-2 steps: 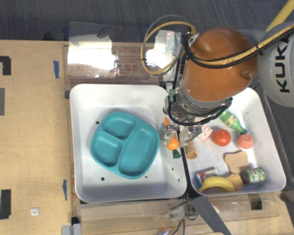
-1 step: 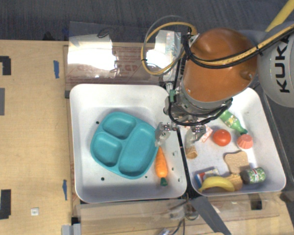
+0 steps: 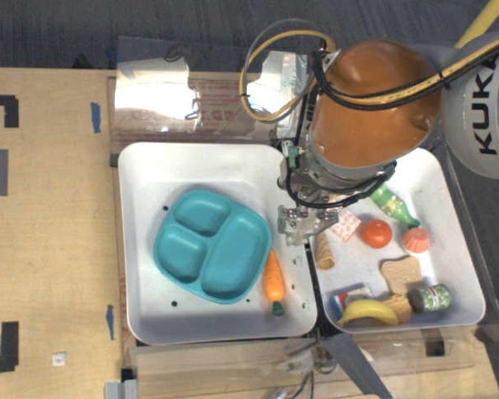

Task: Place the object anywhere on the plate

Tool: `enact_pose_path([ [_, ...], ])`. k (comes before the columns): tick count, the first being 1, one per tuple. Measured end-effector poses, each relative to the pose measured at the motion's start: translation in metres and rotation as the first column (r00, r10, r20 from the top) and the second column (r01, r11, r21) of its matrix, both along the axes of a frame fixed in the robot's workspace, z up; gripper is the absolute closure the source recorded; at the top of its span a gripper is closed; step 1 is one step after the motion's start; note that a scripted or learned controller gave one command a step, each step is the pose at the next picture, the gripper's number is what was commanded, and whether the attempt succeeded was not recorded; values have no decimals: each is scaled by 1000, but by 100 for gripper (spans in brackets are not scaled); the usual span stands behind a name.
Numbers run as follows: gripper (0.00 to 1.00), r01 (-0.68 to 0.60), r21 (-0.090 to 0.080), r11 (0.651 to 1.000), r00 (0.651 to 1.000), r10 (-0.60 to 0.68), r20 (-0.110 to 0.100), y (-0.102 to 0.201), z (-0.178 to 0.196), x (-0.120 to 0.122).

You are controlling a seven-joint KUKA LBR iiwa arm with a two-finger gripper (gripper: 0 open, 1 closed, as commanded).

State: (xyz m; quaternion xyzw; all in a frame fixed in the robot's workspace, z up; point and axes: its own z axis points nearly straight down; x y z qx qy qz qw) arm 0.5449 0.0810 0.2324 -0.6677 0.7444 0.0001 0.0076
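Left bin (image 3: 141, 223): a shallow white tray with rounded corners, lying at 9 o'clock of its twin and bearing the plate and the carrot.
Plate (image 3: 212, 244): smooth teal plastic, rounded and divided into three compartments, sitting near the middle of the left bin.
Carrot (image 3: 273, 278): orange, tapered, with a green stub at its lower end, lying in the left bin just beside the plate's rim at 4 o'clock of the plate; whether it is touching the rim is unclear.
Gripper (image 3: 298, 225): metallic, hanging under the arm's orange band (image 3: 373, 105) above the seam between the two bins, at 3 o'clock of the plate and 12 o'clock of the carrot; the state of its jaws cannot be told from here, and nothing is showing between them.
Right bin (image 3: 457, 248): white tray, partly being covered by the arm at its upper left.
Crowding the gripper: a brown bread-like piece (image 3: 323, 252) and a small red-and-white packet (image 3: 347, 225) are lying just beside it at 4 o'clock.
Further right: a glossy red tomato (image 3: 377, 233), a green bottle (image 3: 395, 205), a pink strawberry-like item (image 3: 416, 240).
Lower right bin: a toast slice (image 3: 401, 273), a yellow banana (image 3: 370, 311), a dark green can (image 3: 432, 297).
Cables (image 3: 266, 52): yellow and black loops are arching above the wrist.
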Motion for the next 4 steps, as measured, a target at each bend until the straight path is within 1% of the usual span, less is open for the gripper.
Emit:
enact_pose_path([
  [1, 100, -48, -7, 999, 999, 48, -3, -34, 26, -1],
  [2, 100, -355, -9, 935, 935, 355, -2, -95, 97, 24],
  [3, 100, -575, -11, 818, 818, 575, -4, -156, 184, 3],
  [4, 100, -756, -13, 655, 655, 756, -6, -250, 245, -14],
])
